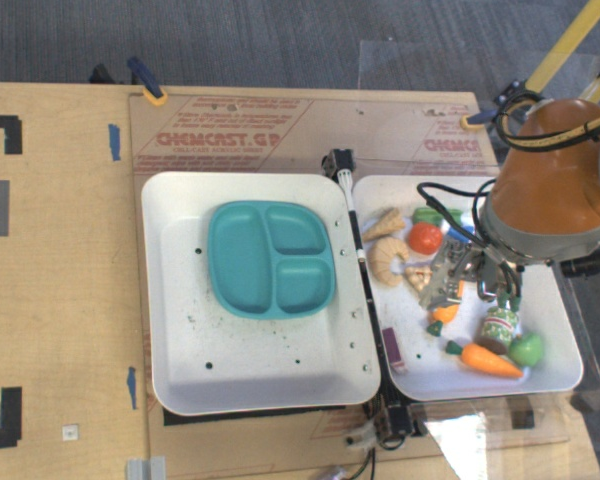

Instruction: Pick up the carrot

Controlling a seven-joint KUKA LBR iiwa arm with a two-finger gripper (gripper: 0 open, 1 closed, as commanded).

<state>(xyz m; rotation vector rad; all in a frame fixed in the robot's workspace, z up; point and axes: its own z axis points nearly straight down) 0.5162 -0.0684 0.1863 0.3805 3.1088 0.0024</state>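
Nearest you, at the front of the right bin [570, 373], the carrot [488, 360] lay on its side, orange, with a dark green stub at its left end and its point toward a green round toy [527, 348] just beside it. It looked like a small moulded toy: probably light, stiff and smooth, so likely to slip or roll under a loose pinch. You would do best to close across its thicker middle, at right angles to its length.

Just behind it the gripper [468, 286] hung low over the clutter, above a small orange piece [444, 315]. Nothing could be seen held in it, and you could not tell its opening, since metal parts and cables blurred together there. The orange-banded arm [555, 178] hid the bin's back right corner.

Farther back lay a red tomato [425, 237] and pale pastry shapes [388, 260]. In the left bin [170, 268] sat a teal divided plate [272, 258].
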